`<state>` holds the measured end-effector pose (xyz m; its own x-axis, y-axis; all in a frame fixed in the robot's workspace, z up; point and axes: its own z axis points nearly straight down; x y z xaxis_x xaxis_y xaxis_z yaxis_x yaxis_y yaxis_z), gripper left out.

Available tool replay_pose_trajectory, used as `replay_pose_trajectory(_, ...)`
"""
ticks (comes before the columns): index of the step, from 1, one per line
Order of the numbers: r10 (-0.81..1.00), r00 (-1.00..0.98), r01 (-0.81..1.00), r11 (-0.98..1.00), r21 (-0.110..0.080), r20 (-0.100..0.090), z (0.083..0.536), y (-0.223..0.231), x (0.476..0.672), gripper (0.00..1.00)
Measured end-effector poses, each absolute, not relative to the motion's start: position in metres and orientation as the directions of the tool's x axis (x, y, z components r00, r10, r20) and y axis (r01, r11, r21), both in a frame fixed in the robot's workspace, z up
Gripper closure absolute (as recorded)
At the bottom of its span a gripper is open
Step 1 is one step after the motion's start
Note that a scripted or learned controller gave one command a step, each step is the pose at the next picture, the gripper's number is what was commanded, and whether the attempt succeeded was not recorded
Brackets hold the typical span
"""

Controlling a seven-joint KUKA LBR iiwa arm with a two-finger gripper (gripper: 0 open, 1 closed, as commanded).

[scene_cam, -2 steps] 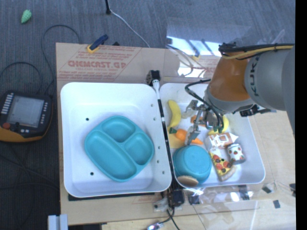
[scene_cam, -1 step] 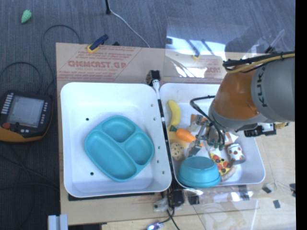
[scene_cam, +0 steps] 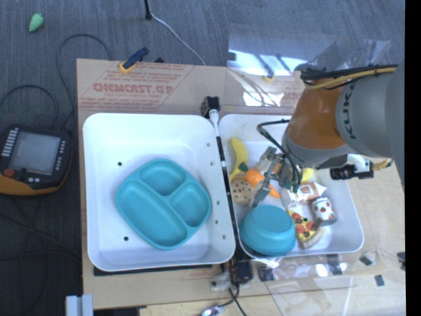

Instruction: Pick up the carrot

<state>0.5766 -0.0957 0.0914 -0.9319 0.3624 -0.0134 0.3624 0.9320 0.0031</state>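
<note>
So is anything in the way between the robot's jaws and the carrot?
Nothing visible is. The gripper hangs right above the orange carrot in the right bin. A banana, a cookie and a blue bowl crowd close around the carrot, but none covers it.

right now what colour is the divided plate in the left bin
Teal blue; the divided plate shows clearly in the camera view.

Arm low over the right side of the bench, wrist pitched down and left.
Grey arm (scene_cam: 368, 120) enters from the right; orange band (scene_cam: 316, 120) above the wrist. Gripper (scene_cam: 268, 174) points down-left, metal fingers (scene_cam: 266, 157) spread apart, nothing seen between them.
</note>
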Motion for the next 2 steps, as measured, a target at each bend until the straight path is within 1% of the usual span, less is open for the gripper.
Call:
replay_pose_trajectory(1,0.361,-0.932,0.361,0.933,0.001,-0.023,0.104,-0.097,0.579,1.0)
replay_pose_trajectory(2,0.285,-0.959,0.285,0.959,0.004,-0.007,0.186,0.004,0.548,1.0)
